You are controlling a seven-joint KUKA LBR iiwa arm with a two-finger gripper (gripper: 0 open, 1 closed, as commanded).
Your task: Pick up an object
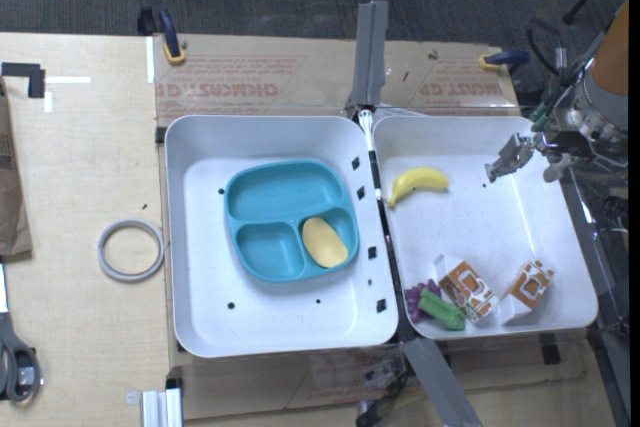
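bins (200,315): glossy white plastic | tray (262,192): smooth teal plastic | bench (80,175): matt wood

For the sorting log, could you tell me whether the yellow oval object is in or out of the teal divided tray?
In: the yellow oval object lies in the teal divided tray's lower right compartment.

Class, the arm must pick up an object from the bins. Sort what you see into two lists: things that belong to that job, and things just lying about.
Belongs to the job:
hand
banana
green toy
two small cartons
yellow lump
blue tray

Just lying about:
tape ring
scissors
clamp
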